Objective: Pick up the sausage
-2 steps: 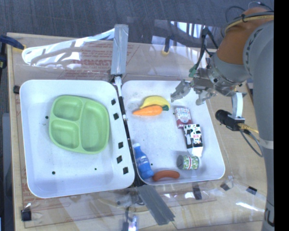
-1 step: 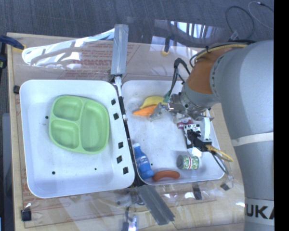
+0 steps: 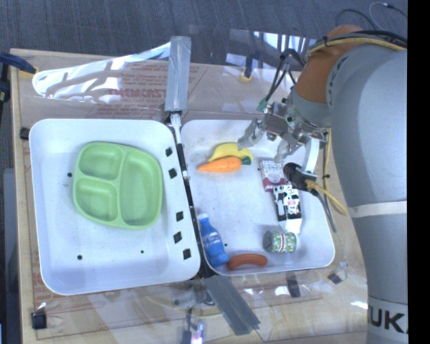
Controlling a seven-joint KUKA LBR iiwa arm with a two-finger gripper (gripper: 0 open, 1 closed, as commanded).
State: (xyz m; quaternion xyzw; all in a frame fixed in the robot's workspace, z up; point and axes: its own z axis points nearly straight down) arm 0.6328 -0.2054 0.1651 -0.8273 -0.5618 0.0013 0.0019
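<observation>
**Sausage at the near edge, gripper far off**

I see the sausage lying against the right bin's near wall, between a blue bottle and a small can. My gripper hangs spread open and empty near the banana and carrot, well apart from the sausage.

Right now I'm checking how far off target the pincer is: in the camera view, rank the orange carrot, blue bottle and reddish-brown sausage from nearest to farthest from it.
From the pincer, at the right bin's far side:
1. Orange carrot, just left of it.
2. Blue bottle, by the divider.
3. Reddish-brown sausage, near edge.
</observation>
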